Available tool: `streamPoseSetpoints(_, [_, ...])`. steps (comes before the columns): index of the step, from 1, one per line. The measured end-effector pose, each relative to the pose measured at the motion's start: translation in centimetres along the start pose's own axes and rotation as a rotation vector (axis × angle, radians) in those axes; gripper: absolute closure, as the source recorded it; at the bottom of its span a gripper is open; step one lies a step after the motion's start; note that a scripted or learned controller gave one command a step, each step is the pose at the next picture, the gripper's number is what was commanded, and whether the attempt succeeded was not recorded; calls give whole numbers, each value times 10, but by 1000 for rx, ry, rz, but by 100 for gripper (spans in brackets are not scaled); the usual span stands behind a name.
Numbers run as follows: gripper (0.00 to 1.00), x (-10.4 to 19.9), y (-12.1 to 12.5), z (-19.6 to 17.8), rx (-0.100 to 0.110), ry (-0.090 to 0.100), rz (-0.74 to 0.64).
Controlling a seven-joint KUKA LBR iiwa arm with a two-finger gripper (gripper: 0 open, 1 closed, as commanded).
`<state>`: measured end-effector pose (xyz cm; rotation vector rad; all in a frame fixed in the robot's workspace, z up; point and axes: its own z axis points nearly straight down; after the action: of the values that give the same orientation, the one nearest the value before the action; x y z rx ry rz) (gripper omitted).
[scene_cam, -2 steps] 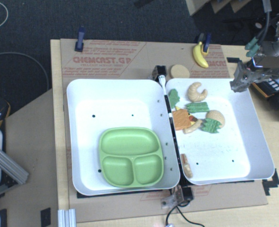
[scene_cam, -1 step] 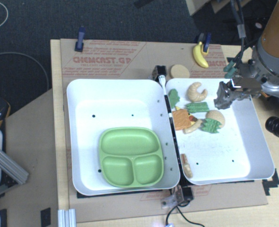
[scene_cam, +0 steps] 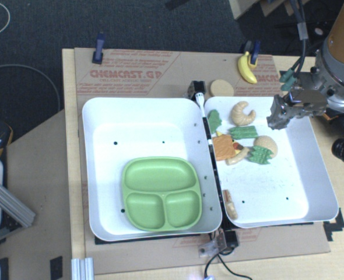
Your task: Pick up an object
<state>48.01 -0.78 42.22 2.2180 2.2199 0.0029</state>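
The right bin [scene_cam: 288, 197] holds a cluster of toy foods in its upper left part: a tan croissant [scene_cam: 242, 112], a green pod [scene_cam: 243, 132], a beige bun [scene_cam: 266, 143], a green broccoli piece [scene_cam: 259, 154], an orange slab [scene_cam: 224, 147] and a small green piece [scene_cam: 214, 120]. A brown stick [scene_cam: 228, 203] lies by the bin's left wall. My gripper [scene_cam: 278, 119] hangs over the bin's upper right part, right of the croissant and above the bun, with nothing seen in it.
The left bin [scene_cam: 102, 133] bears a green three-section plate [scene_cam: 161, 192]. Behind the bins, a yellow banana [scene_cam: 247, 69] and a tan disc [scene_cam: 221, 88] lie on the cardboard. A black clip [scene_cam: 196, 90] sits at the bins' junction.
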Motion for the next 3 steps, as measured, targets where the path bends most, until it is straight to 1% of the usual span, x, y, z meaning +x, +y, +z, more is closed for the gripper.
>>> streamPoseSetpoints(2, [100,0,2,-21,-6,-2,-1])
streamPoseSetpoints(3, [100,42,-2,62,14,1,-3])
